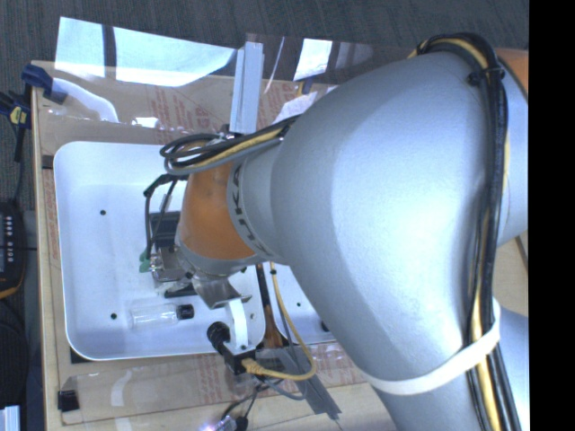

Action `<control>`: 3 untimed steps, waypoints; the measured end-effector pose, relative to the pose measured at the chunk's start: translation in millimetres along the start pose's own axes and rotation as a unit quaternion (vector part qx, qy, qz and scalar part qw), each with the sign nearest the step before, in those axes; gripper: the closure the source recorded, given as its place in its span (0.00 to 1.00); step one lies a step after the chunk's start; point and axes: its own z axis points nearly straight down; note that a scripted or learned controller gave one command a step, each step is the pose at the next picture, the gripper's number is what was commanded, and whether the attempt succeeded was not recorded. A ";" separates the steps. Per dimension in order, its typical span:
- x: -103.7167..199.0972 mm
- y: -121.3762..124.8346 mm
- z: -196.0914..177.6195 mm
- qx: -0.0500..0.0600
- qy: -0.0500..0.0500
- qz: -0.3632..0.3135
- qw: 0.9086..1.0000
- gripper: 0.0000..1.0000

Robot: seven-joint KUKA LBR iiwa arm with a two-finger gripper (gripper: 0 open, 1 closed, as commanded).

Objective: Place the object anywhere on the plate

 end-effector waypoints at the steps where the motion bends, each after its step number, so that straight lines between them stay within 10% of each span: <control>1: 55.1 13.0 11.9 0.000 0.000 0.080 0.997 1.00; 2: 28.8 -12.2 8.0 0.000 0.000 -0.210 0.978 1.00; 3: 64.4 -4.3 -29.0 -0.001 -0.001 -0.073 0.997 1.00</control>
